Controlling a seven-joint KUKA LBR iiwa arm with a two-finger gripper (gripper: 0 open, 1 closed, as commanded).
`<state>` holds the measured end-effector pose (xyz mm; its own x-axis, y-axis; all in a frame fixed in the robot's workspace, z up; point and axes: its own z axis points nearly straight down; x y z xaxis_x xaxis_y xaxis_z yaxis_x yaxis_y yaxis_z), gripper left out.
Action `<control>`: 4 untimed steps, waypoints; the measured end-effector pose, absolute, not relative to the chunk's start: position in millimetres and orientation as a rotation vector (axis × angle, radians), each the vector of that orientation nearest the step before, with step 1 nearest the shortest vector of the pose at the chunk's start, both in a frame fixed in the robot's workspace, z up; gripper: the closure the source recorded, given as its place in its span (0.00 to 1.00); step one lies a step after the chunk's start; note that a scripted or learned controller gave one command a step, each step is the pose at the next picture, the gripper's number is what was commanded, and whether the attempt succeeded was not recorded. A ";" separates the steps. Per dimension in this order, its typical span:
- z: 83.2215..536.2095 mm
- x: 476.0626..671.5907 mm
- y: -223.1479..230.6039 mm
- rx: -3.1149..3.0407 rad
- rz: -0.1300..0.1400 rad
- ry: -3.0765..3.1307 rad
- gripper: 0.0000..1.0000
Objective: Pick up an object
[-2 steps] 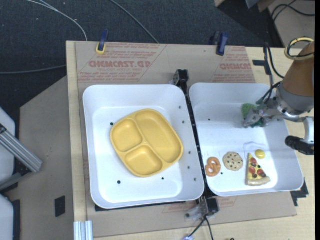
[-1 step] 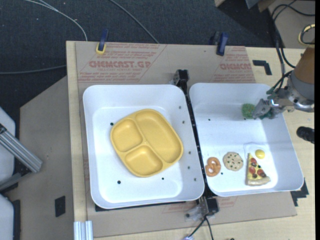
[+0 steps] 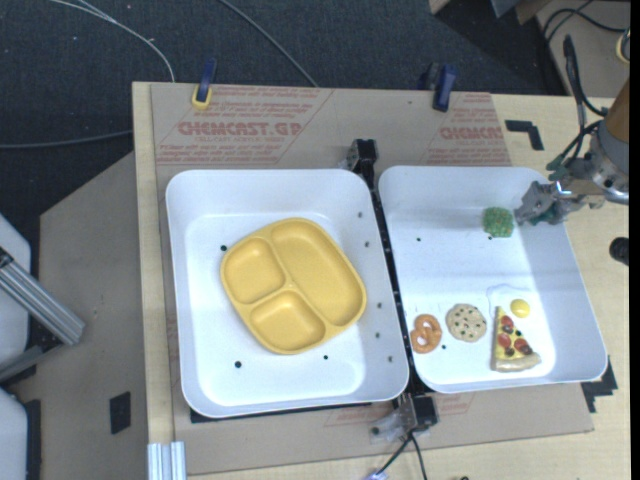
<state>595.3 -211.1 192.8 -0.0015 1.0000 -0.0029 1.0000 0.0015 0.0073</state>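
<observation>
A dark carpet floor (image 3: 90, 78) with thin cables surrounds the desk (image 3: 300, 118), which is a brown board with red printed letters, held by two blue clamps at its far edge. On the desk two white bins stand side by side, touching in the middle. The left bin (image 3: 190, 298) holds a yellow divided plate (image 3: 292, 284) (three compartments). In the right bin (image 3: 560, 298) a pizza slice (image 3: 512, 342), a cookie (image 3: 465, 322) and a small pretzel (image 3: 426, 333) lie in a row near the front wall, and a green broccoli piece (image 3: 498, 221) lies near the far side. The gripper (image 3: 537, 206) is just beside the broccoli, on its right; how far it is open I cannot tell.
</observation>
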 end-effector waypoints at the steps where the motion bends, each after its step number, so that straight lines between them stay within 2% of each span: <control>1: 247.1 605.6 -217.2 2.214 0.005 2.217 1.00; 2: 292.8 607.0 -217.7 2.215 0.005 2.217 1.00; 3: 289.2 590.9 -169.4 2.218 0.001 2.228 1.00; 4: 267.1 585.9 -117.6 2.219 -0.001 2.231 1.00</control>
<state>585.9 -117.6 267.1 -0.0053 1.0000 0.0028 1.0000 0.0053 -0.0038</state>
